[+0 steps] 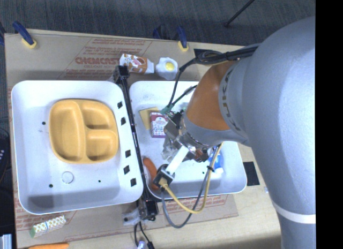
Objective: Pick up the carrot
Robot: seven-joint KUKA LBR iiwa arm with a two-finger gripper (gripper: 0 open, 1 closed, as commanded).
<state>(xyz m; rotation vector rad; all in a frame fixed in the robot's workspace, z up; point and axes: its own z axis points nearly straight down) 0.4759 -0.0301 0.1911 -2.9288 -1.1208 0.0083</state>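
Observation:
The carrot (148,165) is a small orange piece lying at the front left corner of the right bin (236,181), close to the divider between the bins. Part of it is hidden under the robot's wrist hardware. My gripper (170,147) hangs over the middle of the right bin, just right of and slightly behind the carrot. The grey arm with its orange band covers much of that bin from the right.
A yellow cheese wedge (146,116) and a red packet (158,125) lie behind the gripper. A blue item (217,159) shows by the arm. A yellow compartment tray (83,130) sits in the left bin (24,135). A small carton (134,63) and a white-yellow item (167,67) rest behind the bins.

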